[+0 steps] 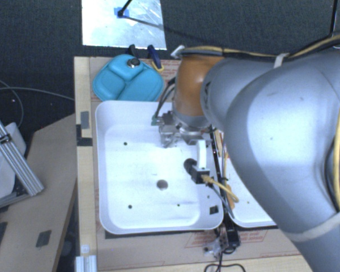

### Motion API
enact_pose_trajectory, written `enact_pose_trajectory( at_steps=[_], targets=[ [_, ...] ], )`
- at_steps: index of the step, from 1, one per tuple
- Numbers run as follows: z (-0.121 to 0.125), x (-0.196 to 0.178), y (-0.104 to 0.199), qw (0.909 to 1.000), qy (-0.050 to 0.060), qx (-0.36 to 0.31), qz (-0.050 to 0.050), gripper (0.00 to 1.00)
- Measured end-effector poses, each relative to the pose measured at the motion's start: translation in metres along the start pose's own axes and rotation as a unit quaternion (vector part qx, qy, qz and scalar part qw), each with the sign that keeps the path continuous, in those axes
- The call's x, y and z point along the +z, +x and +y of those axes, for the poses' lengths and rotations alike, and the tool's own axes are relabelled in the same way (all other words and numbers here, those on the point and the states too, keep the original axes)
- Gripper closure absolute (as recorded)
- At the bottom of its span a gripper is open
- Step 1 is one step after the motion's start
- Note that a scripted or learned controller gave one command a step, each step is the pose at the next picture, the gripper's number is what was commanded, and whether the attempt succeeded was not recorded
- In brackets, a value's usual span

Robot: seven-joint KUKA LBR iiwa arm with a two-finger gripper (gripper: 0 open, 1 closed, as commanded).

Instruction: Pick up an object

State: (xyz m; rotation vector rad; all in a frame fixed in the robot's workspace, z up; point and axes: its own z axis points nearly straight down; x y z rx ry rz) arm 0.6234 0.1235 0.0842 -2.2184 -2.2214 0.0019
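- Grey KUKA arm (pixel 283 135) is reaching in from 3 o'clock, its orange band (pixel 190 86) hanging over the far edge of the left white bin (pixel 116 169).
- Gripper (pixel 169 134) is hovering near the bin's 1 o'clock corner, low over the floor. Whether it is spread or pressed together cannot be told, since the wrist is covering it from above, and nothing is visibly sitting in it.
- Small round grey object (pixel 162 184) is lying on the bin floor just below the middle, toward 6 o'clock from the gripper and clearly apart from it. It is looking like the only loose piece within reach, though it is too small to name.
- Judging by its look, it is probably handling as something light, stiff and low-lying. A pinch across its width from straight above is seeming the sensible hold, and it may be skidding on the smooth plastic if nudged.
- Black cable fitting (pixel 190 166) with a yellow cable (pixel 224 188) is hanging at the bin's 3 o'clock side, near the object.
- Blue plastic container (pixel 127 79) is sitting beyond the bin at 12 o'clock, outside it.
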Motion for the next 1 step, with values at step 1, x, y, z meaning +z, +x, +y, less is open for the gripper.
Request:
enact_pose_trajectory(
  at_steps=[1],
  targets=[
    [0.0381,-0.0015,0.0661,1.0,-0.005,-0.004,0.001,1.0]
  ],
)
